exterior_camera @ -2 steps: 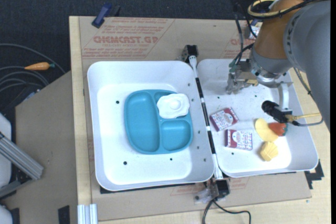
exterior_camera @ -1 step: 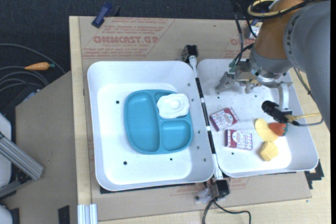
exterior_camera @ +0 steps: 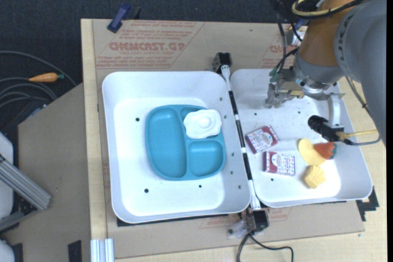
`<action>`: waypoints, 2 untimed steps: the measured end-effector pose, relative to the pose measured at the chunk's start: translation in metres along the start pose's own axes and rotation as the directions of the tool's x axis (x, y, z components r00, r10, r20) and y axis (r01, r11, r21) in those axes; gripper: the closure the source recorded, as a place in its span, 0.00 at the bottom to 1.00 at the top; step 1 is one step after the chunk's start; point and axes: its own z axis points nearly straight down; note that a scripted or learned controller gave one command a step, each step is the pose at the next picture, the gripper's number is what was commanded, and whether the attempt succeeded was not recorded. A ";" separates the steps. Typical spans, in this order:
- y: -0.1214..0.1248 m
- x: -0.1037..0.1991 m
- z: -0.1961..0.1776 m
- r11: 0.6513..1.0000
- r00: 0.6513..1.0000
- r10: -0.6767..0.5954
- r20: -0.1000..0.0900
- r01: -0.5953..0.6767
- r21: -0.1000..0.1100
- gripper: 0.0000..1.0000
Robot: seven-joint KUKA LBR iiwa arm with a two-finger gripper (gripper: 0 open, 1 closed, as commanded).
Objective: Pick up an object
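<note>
My gripper (exterior_camera: 277,97) hangs over the far left part of the right bin (exterior_camera: 356,184), with nothing seen in it. Nearer the camera in that bin lie a red and white packet (exterior_camera: 260,138) and a second one (exterior_camera: 279,162). To their right are a yellow rounded piece (exterior_camera: 309,151), a small red piece (exterior_camera: 328,150) and a yellow block (exterior_camera: 315,177). The left bin (exterior_camera: 123,193) holds a blue divided plate (exterior_camera: 178,147) with a white lump (exterior_camera: 202,123) on its far right corner.
The bins stand on a cardboard sheet (exterior_camera: 159,43) with a small blue object (exterior_camera: 119,18) at its far left corner. An orange item (exterior_camera: 43,77) and cables lie off the bench to the left. The arm's orange band (exterior_camera: 322,40) rises at the right.
</note>
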 end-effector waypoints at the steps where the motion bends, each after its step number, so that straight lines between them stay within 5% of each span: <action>1: 0.000 0.000 0.000 1.000 1.000 0.000 0.000 0.000 0.001 0.00; 2: 0.035 0.004 0.031 1.000 1.000 0.002 -0.003 -0.002 0.005 0.00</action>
